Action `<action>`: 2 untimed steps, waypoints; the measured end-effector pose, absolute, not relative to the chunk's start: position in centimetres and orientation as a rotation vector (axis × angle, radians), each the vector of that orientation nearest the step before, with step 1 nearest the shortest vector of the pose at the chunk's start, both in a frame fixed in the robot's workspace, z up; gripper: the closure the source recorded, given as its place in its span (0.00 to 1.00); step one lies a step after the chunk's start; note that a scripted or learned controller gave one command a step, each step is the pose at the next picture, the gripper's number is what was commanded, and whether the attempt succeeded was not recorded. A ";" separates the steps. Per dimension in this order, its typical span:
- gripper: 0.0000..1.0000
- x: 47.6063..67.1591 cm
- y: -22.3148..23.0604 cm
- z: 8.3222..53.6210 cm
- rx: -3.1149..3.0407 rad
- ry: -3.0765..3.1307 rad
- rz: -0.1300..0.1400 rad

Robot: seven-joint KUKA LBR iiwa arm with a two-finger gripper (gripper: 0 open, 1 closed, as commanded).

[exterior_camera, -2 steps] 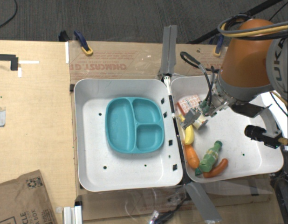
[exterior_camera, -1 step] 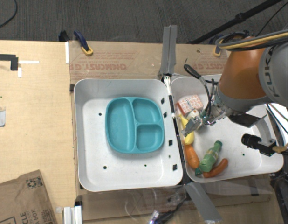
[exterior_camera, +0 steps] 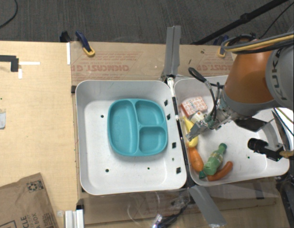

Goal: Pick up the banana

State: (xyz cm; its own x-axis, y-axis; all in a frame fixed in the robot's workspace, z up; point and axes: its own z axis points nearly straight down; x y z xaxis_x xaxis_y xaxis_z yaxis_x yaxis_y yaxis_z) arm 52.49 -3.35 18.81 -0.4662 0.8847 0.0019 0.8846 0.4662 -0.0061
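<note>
The yellow banana (exterior_camera: 189, 129) lies at the left edge of the right bin (exterior_camera: 261, 167), against the wall between the two bins. My gripper (exterior_camera: 200, 124) is down low right over it, covering its middle. One banana end pokes out above the gripper and the other end shows below it. The grey arm with its orange band (exterior_camera: 251, 77) reaches in from the right and hides much of the bin's back part.
In the right bin there is a pink-and-white snack pack (exterior_camera: 193, 105) just behind the banana. An orange carrot (exterior_camera: 196, 159), a green bottle (exterior_camera: 214, 159) and a red sausage (exterior_camera: 221, 171) lie in front. A teal divided plate (exterior_camera: 137, 127) lies in the left bin (exterior_camera: 90, 141).
</note>
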 end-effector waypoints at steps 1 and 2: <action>0.00 54.2 -5.4 18.8 -1.639 -2.677 0.006; 0.00 60.4 -3.8 29.3 -2.042 -2.385 0.009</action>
